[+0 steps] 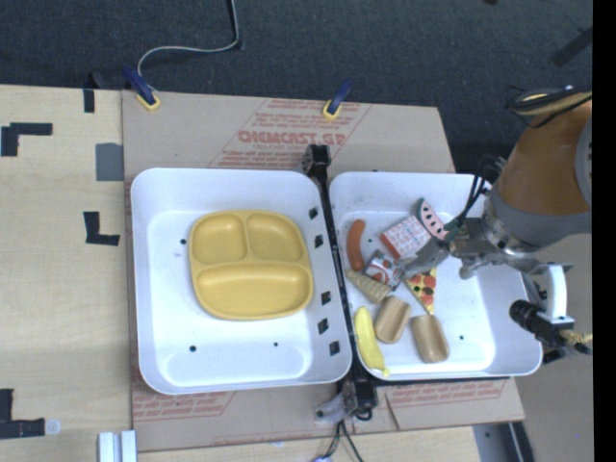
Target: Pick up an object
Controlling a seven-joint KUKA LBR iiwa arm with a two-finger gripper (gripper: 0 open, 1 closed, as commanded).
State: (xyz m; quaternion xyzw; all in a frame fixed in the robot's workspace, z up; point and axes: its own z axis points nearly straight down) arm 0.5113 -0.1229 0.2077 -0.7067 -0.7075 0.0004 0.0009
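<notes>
Nearest in the right bin point(500, 359) lie a curved banana point(369, 343) and two rounded buns point(412, 328). Farther, the claw point(416, 263) sits low among a pizza slice point(423, 288), cone point(367, 285), boxy carton point(405, 236) and sausage point(356, 243); its grip cannot be told. The left bin point(159, 287) holds a smooth yellow divided plate point(252, 264).

Toys point(399, 287) crowded leftward (bare floor point(481, 306) rightward)

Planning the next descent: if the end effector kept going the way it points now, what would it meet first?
Probably the ice cream cone: the end effector points left and down into the right bin, with the cone just beyond its tip. Depth is unclear, so the pizza slice beside it might be touched first.
</notes>
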